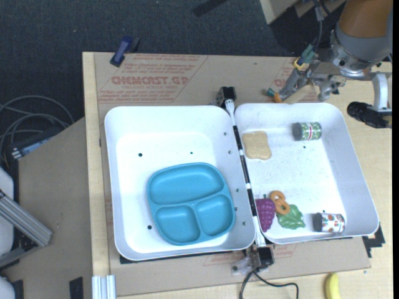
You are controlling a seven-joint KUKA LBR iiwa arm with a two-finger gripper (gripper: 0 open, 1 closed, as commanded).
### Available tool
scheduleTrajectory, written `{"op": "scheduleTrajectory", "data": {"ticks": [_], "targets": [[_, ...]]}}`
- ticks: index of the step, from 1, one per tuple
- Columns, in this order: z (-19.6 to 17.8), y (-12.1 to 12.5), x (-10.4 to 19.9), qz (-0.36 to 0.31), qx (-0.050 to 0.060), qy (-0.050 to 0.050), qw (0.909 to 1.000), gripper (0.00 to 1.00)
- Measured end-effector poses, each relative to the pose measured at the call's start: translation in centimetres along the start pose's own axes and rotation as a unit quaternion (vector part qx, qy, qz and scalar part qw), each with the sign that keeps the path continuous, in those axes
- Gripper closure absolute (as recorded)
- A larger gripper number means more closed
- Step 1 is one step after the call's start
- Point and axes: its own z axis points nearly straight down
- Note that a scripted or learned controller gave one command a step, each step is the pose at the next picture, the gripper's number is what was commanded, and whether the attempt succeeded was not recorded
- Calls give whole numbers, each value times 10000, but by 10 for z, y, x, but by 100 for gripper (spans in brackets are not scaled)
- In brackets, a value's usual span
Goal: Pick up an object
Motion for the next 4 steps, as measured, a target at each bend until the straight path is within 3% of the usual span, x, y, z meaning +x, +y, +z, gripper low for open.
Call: {"op": "scheduleTrajectory", "data": {"ticks": [1, 2, 3, 4], "targets": [[90, -11, 12, 3, 16, 3, 10000, 0], [177, -57, -14, 8, 19, 0, 10000, 0], [188, 18, 6, -3, -27, -2, 10000, 0], [189, 17, -3, 1, -28, 0, 10000, 0]]}}
